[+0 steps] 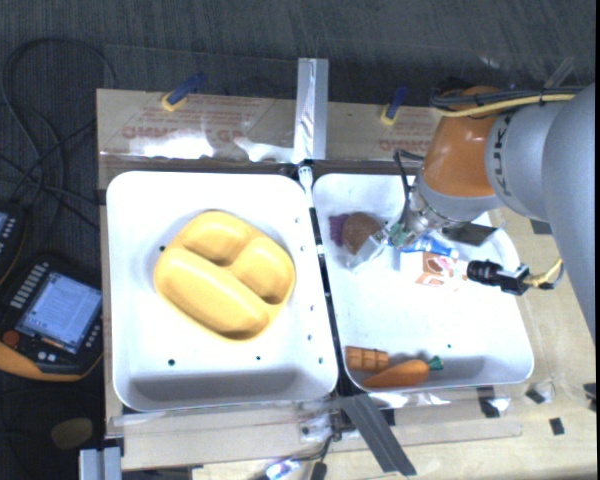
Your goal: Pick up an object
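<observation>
Bright, even overhead light blows out the white bins (pixel 130 368); the frame is slightly soft and grainy.

Two white bins (pixel 120 268) sit on a tan worktop (pixel 560 408). The left one holds a yellow bun-shaped lump (pixel 223 273); the right holds an orange carrot (pixel 395 372) with a green tip, a brown lump (pixel 358 230) and a white-and-orange packet (pixel 435 266). The arm (pixel 520 158) is grey with an orange band.

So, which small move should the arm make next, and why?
Probably lower the tool slightly toward the brown object in the right bin. The tool sits just beside it at the bin's far end, and nothing is visibly held yet.
</observation>
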{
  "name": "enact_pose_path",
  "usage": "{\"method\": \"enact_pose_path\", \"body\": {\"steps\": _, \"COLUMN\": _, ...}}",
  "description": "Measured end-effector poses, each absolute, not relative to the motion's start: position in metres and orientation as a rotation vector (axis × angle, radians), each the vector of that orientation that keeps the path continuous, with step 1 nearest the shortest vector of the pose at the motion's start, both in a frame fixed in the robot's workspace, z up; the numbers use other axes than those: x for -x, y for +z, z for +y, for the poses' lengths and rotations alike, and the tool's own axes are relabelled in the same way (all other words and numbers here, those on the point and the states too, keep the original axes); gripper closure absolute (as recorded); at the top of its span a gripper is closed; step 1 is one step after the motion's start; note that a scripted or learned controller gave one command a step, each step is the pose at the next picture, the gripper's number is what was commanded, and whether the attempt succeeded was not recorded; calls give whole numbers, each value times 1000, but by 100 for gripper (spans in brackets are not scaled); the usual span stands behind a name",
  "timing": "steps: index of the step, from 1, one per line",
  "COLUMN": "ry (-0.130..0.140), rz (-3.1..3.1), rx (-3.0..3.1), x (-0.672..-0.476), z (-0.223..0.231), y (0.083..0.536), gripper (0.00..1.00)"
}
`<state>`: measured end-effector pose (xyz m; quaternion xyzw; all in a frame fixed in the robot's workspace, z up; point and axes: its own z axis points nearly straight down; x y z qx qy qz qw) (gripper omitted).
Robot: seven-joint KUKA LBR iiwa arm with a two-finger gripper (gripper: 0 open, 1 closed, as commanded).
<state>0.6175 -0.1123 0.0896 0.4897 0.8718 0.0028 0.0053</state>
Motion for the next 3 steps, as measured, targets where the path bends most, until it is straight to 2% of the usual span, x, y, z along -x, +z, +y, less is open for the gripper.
{"method": "enact_pose_path", "body": {"steps": 1, "ry": -3, "rz": 2542, "rx": -1852, "x": -668, "z": -123, "y": 88, "gripper": 0}}
{"method": "enact_pose_path", "body": {"steps": 2, "ry": -8, "rz": 2541, "rx": -1850, "x": -668, "z": -124, "y": 97, "gripper": 100}}
{"method": "enact_pose_path", "body": {"steps": 3, "ry": 0, "rz": 2573, "rx": -1803, "x": -639, "z": -73, "y": 183, "gripper": 100}}
